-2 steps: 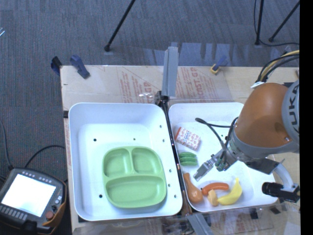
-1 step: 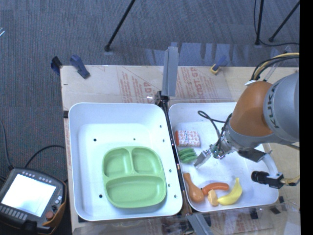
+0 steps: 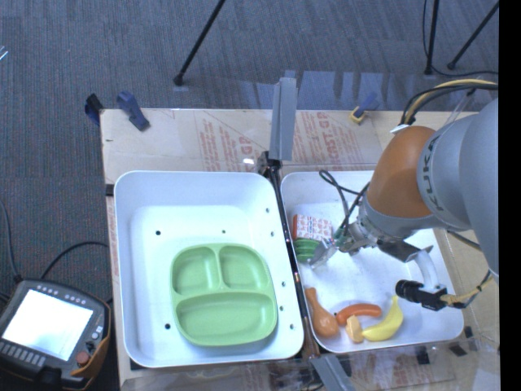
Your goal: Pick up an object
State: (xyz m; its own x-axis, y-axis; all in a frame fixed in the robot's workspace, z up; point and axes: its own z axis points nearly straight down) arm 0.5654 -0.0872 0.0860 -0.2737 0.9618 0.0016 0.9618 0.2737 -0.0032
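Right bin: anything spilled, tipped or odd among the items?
Nothing stands out. The banana, orange toy pieces and small carton lie loose inside the right bin; the green divided plate sits flat in the left bin.

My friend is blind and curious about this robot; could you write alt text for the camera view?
A grey and orange robot arm reaches from the right into the right white bin, its end effector low beside a green item and a red-and-white packet. Nearer the front lie a banana and orange toy foods. The left bin holds a green divided plate.
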